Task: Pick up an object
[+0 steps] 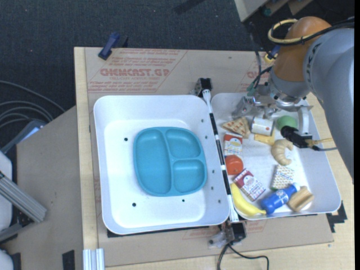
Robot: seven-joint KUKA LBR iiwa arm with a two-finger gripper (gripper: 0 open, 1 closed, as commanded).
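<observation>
Camera view shows me one gripper [260, 112], and I cannot tell its state, low over the right bin [323, 173], near one banana [244, 202], one blue bottle [278, 199] and one croissant [282, 151].

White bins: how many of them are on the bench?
2. The left white bin holds a blue divided plate. The right white bin holds the small food items, under the gripper.

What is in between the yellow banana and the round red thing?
A small red and white packet lies between the banana and the round red thing, in the right bin, as the camera view shows.
</observation>
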